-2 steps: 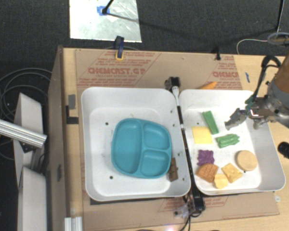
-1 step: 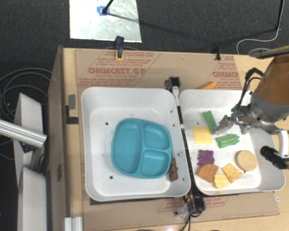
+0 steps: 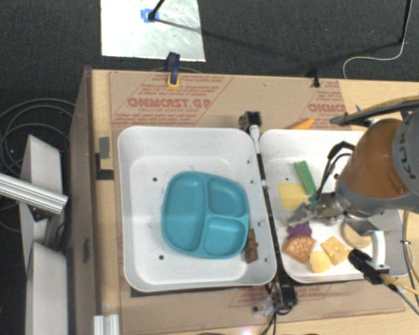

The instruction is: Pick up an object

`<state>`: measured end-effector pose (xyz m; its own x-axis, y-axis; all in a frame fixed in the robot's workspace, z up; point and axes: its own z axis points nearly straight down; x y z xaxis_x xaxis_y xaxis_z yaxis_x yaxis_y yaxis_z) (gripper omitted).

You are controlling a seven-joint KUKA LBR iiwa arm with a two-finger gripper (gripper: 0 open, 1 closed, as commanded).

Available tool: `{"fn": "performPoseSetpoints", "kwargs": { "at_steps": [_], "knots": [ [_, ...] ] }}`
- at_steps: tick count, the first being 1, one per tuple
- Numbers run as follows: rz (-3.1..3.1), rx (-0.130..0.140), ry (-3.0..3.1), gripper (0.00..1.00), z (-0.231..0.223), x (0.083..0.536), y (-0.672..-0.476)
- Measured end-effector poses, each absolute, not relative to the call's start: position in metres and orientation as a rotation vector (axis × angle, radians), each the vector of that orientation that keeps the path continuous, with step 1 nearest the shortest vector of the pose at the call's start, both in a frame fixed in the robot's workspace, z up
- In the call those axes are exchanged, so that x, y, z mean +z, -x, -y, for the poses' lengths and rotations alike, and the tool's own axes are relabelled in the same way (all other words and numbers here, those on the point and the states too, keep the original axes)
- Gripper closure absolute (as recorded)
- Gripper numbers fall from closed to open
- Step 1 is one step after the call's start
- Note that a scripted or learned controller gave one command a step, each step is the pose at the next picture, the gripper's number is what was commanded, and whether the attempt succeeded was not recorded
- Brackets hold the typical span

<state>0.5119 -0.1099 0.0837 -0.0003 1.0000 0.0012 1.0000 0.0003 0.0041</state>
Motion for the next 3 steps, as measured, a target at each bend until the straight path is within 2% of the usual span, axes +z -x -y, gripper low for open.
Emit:
{"fn": "performPoseSetpoints", "kwargs": {
  "at_steps": [1, 2, 3],
  "knots": [
    [-2.218, 0.006, -2.219, 0.00, 0.093, 0.086, -0.488],
    [-2.220, 0.006, -2.210, 0.00, 0.130, 0.086, -0.561],
    [-2.223, 0.004, -2.215, 0.00, 0.112, 0.085, -0.549]
  ]
}}
